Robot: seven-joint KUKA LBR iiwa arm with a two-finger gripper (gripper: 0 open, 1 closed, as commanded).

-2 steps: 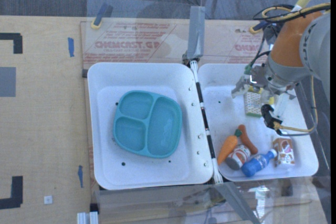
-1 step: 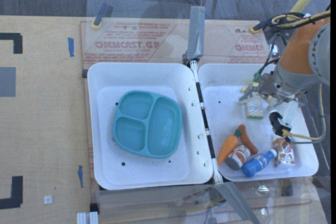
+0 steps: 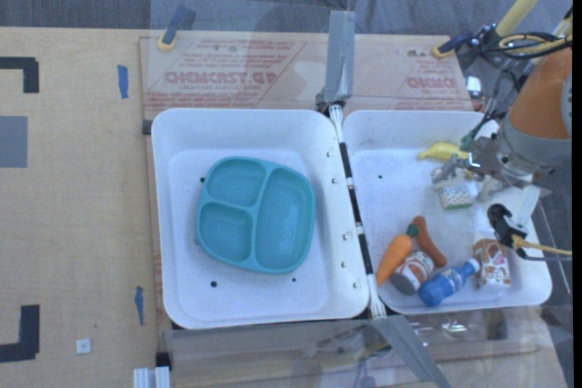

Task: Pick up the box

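A small patterned box (image 3: 455, 194) lies in the right bin (image 3: 386, 141), near its middle right. My gripper (image 3: 471, 170) hangs right over the box's upper right corner, at the end of the grey wrist with the orange band. I cannot tell whether it touches the box. A second small carton (image 3: 492, 263), brown and white, sits at the bin's front right.
A yellow banana (image 3: 440, 152) lies just left of the gripper. A carrot (image 3: 394, 256), a brown sausage (image 3: 426, 240), a can (image 3: 415, 273) and a blue bottle (image 3: 446, 284) crowd the right bin's front. The left bin (image 3: 177, 150) holds a teal divided plate (image 3: 256, 215).
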